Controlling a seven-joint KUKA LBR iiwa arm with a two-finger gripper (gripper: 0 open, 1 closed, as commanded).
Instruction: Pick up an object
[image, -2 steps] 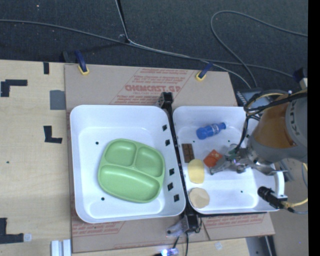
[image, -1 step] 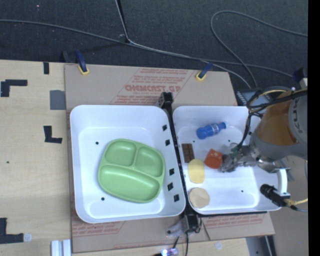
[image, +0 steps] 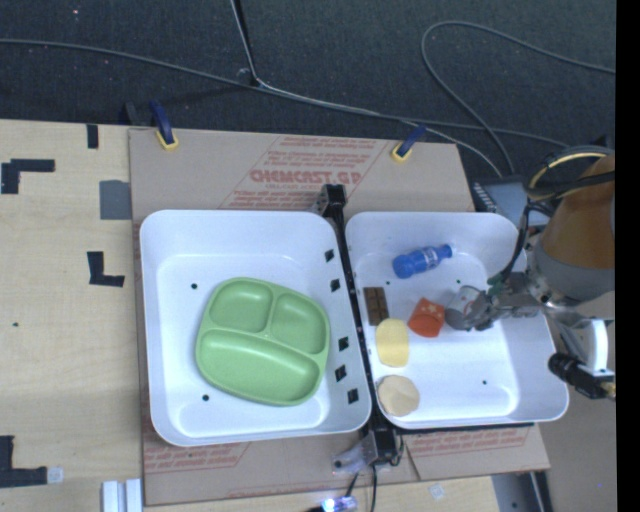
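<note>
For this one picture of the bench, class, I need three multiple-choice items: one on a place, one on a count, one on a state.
1. Where does the green divided plate lie?
A. in the left bin
B. in the right bin
C. on the cardboard

2. How many loose objects lie in the right bin?
A. two
B. five
C. eight

3. How does the blue bottle rest?
A. upright
B. on its side
C. held in the tool

Answers:
1 A, the plate sits inside the left bin.
2 B, bottle, brown block, orange piece, yellow piece, tan round piece.
3 B, its length runs along the bin floor, apart from the tool.
</note>
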